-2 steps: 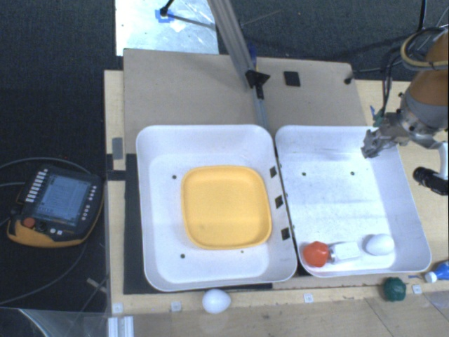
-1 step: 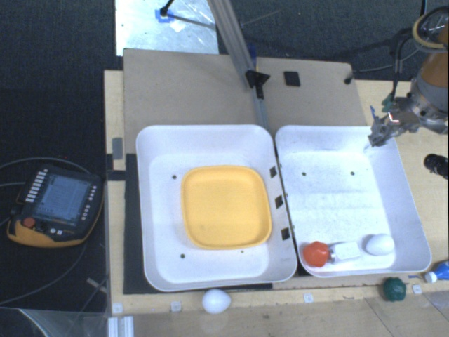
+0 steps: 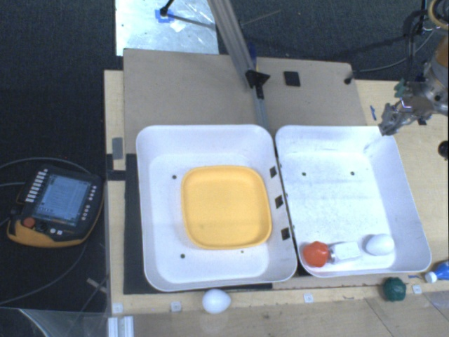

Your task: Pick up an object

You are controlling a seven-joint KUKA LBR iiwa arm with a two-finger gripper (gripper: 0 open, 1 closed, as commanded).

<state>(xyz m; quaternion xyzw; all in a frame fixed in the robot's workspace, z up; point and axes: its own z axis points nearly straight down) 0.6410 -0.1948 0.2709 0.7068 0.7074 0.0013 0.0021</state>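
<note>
A yellow square plate [image 3: 226, 206] lies in the left bin [image 3: 158, 160]. In the right bin [image 3: 337, 167], along its near edge, sit a red-orange ball [image 3: 316, 253], a small white block [image 3: 346, 250] and a white egg-shaped object [image 3: 379, 244]. My gripper [image 3: 390, 123] hangs at the far right corner of the right bin, just above its rim, well away from those objects. Nothing shows between its fingers, and their spacing is too small to make out.
On the bench in front of the bins lie a white ball [image 3: 216, 301], a dark green ball [image 3: 393, 288] and a blue-tipped item [image 3: 438, 272]. A teach pendant [image 3: 55, 206] rests on the floor at left. A slanted metal bar [image 3: 235, 30] crosses the board behind the bins.
</note>
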